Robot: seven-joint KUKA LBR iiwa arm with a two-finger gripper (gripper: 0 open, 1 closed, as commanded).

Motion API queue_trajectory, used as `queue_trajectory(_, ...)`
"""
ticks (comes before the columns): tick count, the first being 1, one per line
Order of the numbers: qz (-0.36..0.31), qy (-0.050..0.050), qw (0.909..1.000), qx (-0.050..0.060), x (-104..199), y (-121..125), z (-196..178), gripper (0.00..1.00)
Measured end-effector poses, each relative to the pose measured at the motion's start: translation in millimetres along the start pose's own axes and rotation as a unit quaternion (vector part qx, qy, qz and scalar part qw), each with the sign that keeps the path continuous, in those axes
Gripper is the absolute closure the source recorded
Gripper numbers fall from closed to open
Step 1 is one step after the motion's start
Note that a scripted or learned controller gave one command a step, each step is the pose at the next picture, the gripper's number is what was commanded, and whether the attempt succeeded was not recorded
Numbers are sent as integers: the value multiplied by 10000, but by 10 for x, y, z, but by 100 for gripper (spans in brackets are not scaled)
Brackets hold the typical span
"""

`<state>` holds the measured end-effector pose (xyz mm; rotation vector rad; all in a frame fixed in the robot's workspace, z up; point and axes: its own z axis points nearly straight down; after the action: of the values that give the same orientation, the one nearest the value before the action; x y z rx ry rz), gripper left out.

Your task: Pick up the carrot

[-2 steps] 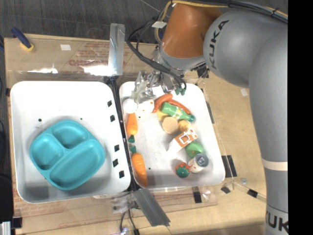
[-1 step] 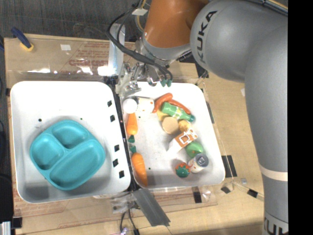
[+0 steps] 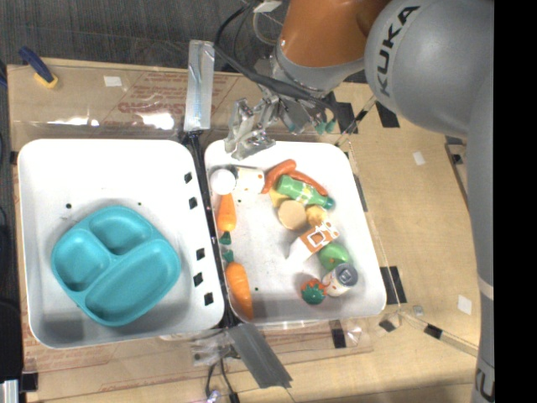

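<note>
Two orange carrots lie along the left wall of the right bin (image 3: 357, 225). The upper carrot (image 3: 226, 211) rests just below a small white round piece (image 3: 222, 180). The lower carrot (image 3: 239, 288) lies near the bin's front left corner, its green top pointing toward the back. My gripper (image 3: 249, 134) hangs over the back left rim of the right bin, above and behind the upper carrot and apart from both. Nothing shows in its grasp.
Toy food crowds the right bin: a red-orange pepper (image 3: 284, 173), a green bottle (image 3: 304, 191), a tan disc (image 3: 292, 215), an orange-and-white box (image 3: 319, 238), a can (image 3: 341, 277). The left bin (image 3: 33, 183) holds a teal divided plate (image 3: 116, 263).
</note>
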<state>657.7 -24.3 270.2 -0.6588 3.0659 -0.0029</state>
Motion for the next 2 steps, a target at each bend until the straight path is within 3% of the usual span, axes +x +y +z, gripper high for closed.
queue_trajectory(1, -951, 18, 9955, -17, -106, 547, -114, 100)
queue_trajectory(2, -1243, 13, 9922, -16, 350, 1031, -49, 100)
